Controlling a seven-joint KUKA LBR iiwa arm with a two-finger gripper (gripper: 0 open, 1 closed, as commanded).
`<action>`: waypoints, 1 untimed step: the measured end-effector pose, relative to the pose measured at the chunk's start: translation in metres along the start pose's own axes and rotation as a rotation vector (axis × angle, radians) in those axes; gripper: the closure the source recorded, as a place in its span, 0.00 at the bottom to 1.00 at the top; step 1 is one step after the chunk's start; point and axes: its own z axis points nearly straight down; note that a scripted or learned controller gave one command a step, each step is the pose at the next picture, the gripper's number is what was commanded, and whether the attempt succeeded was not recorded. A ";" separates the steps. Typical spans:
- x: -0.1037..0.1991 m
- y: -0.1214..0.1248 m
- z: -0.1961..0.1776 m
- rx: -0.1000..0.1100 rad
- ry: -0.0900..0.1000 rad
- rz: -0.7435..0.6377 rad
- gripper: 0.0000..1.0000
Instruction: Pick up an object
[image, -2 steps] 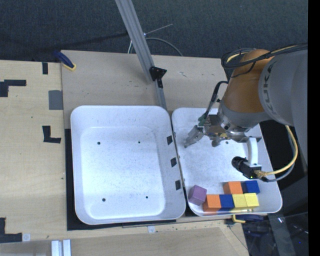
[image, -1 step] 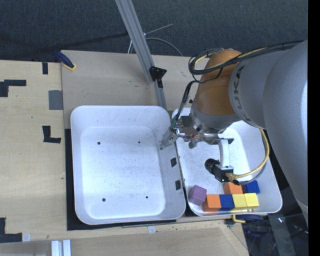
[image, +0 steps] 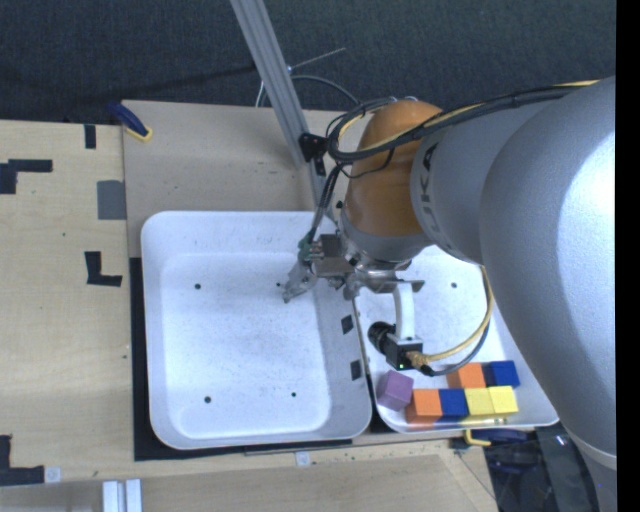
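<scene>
**Pincer over the left bin, blocks clustered in the right bin**

The grey arm (image: 520, 190) reaches in from the right, its orange band (image: 385, 170) above the wrist. The pincer (image: 295, 288) hangs over the upper right part of the left bin (image: 170, 300), close to the divide between the two bins. Whether it is spread or closed cannot be told from this angle, and nothing is seen between its tips. The objects lie in the right bin (image: 450, 285), at its near edge: a purple block (image: 397, 389) just beside an orange block (image: 427, 402), then a blue block (image: 454, 402) and yellow blocks (image: 490, 401), with a second orange block (image: 467, 378) and blue block (image: 502, 374) behind them. Both bins rest on the tan surface (image: 60, 330).
</scene>
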 end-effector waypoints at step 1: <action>-0.003 0.000 -0.010 0.001 -0.001 0.004 1.00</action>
